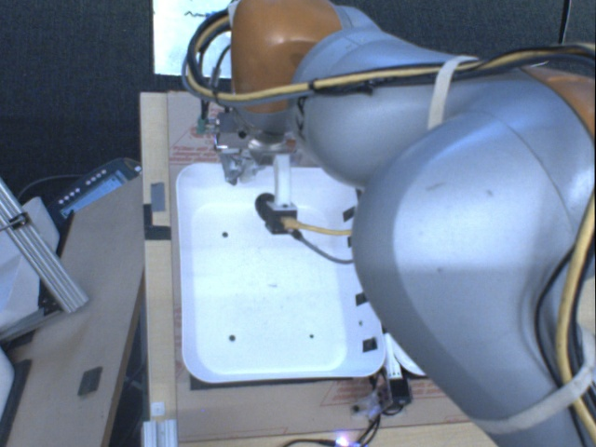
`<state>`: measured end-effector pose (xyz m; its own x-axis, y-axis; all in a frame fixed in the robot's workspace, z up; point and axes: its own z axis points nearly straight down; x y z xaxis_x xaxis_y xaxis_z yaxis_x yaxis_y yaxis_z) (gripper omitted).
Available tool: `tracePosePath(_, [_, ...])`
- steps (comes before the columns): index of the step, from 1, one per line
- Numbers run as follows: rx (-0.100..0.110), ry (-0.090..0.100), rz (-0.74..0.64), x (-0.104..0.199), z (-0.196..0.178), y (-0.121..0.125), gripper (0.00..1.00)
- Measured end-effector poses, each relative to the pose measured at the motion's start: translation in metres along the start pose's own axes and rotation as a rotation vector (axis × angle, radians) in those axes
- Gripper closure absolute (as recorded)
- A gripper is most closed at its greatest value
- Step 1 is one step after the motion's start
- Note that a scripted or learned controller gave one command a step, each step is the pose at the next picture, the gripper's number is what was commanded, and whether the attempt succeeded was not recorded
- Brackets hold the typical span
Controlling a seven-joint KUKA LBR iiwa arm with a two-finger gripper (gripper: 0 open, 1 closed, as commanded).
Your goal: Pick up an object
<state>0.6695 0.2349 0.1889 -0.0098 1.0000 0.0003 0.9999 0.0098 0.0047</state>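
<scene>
My gripper [234, 169] hangs below the orange wrist band [279, 45], over the far left corner of the left white bin [270, 287]. It is small and partly in shadow under the wrist. A white post with a black block [276, 214] and a yellow cable [321, 231] juts down beside it, over the back of the bin. The bin's floor shows a few small dark dots [224, 236]. The grey arm [466, 212] covers the right side of the bench, hiding the right bin.
A wooden frame [156, 277] borders the bin on the left. A grey device with a blue panel [98, 184] and an aluminium rail [42, 254] lie on the left. White paper [186, 26] stands at the back.
</scene>
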Motion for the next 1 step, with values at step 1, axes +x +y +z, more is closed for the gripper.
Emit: tracePosePath(1, [0.004, -0.001, 0.003, -0.0004, 0.0188, -0.0011, 1.0])
